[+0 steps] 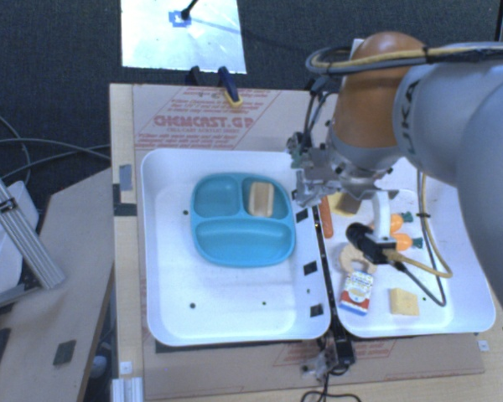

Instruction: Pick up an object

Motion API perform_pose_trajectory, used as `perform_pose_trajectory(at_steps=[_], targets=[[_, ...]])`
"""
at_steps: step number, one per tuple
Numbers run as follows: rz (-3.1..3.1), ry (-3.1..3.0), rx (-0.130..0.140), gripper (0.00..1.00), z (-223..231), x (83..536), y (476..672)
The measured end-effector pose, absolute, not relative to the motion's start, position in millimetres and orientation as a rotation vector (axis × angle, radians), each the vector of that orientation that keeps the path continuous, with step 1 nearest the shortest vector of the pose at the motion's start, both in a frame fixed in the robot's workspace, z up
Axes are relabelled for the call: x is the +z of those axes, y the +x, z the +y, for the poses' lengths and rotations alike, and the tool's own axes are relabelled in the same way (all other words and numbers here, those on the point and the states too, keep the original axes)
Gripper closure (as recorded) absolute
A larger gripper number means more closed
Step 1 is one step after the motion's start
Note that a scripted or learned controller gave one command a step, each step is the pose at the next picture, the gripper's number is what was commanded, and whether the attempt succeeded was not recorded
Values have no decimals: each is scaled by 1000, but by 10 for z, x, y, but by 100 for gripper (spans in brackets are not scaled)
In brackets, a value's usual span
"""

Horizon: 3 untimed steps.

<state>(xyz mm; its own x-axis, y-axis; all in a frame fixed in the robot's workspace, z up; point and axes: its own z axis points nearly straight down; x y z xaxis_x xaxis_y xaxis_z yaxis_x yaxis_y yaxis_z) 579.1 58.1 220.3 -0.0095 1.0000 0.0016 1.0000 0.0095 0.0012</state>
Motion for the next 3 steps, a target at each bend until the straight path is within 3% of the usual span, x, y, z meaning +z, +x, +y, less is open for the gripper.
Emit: perform_pose_trajectory(at_steps=[1, 2, 3], targets=[[-2232, -2210, -3, 100, 1065, 2350, 5602], [-2223, -2222, -1, 100, 979, 2256, 5701], [-2227, -2216, 0, 100, 1083, 2169, 5648]])
